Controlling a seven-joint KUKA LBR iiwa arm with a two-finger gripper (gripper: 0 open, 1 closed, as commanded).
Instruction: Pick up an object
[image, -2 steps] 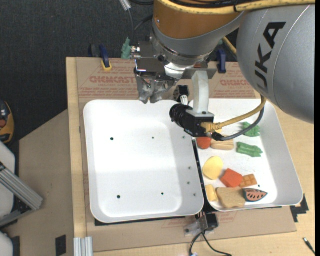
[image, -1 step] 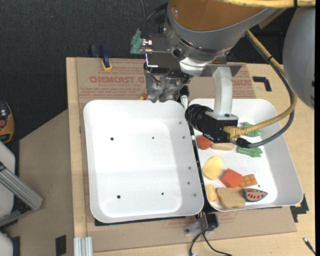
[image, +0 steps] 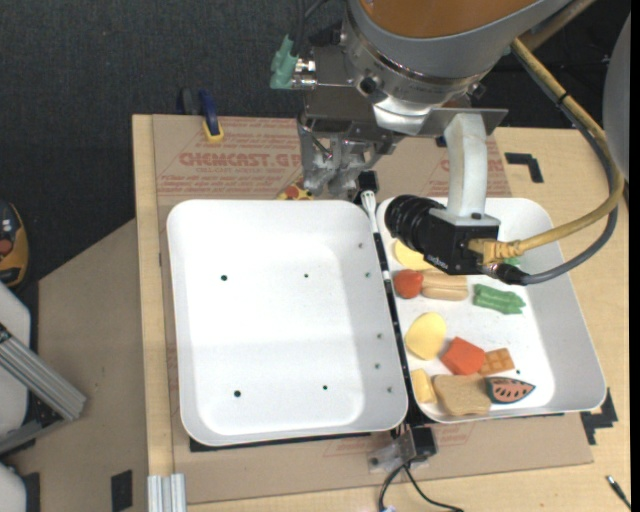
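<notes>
The gripper (image: 340, 172) hangs over the far rim of the bins, about where the left bin (image: 200, 400) and the right bin (image: 575, 350) meet. Its lower end is lost in clutter and shadow, so I cannot tell whether it is spread or pressed together; nothing can be seen held in it.

Everything worth picking lies in the right bin: a red round piece (image: 407, 284) touching a tan stick (image: 445, 289), a green piece (image: 498, 298) just right of them, a yellow piece (image: 425, 335) nearer, then an orange-red block (image: 463, 355), a bread slice (image: 460, 396) and a watermelon slice (image: 510, 390) crowded at the near rim.

To do this step well, the arm probably has to move right and toward the near side before descending. The green piece looks the safest target, as it has bare bin floor around it. The crowded near pieces risk a double grab or a nudge, and a descent close to the shared rim risks striking the wall.
</notes>
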